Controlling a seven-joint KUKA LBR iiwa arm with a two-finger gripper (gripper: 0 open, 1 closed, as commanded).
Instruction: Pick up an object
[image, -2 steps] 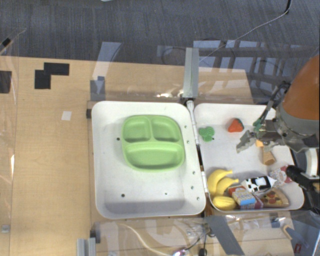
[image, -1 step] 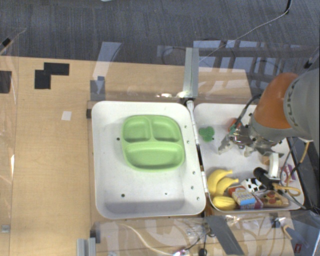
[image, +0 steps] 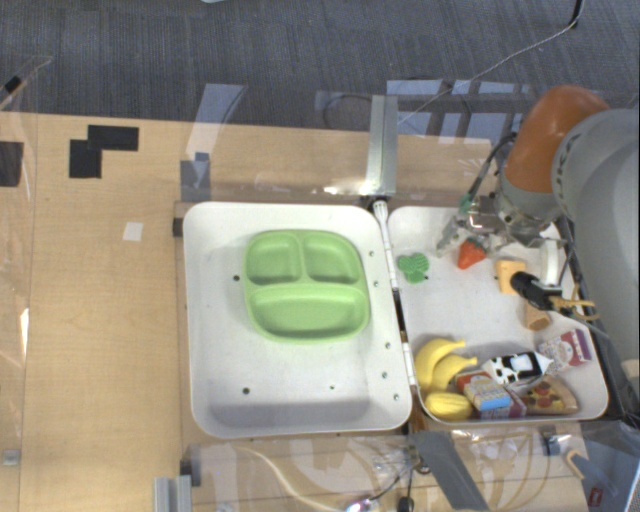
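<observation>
Above the right bin (image: 500, 330), claw (image: 470, 232) spread open beside an orange piece (image: 471, 256); package labels unreadable.

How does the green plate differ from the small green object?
The green plate is large and pale green, with three compartments; the small green object is far smaller, darker and lumpy. The plate lies in the left bin; the object lies in the right bin, near the divider. Both are green.

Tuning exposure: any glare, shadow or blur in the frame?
Camera view: light is even and soft; a bright glare patch sits on the metal divider at the bins' far end; the green plate is crisp in the left bin; the gripper and arm look soft, small toys lack detail.
</observation>
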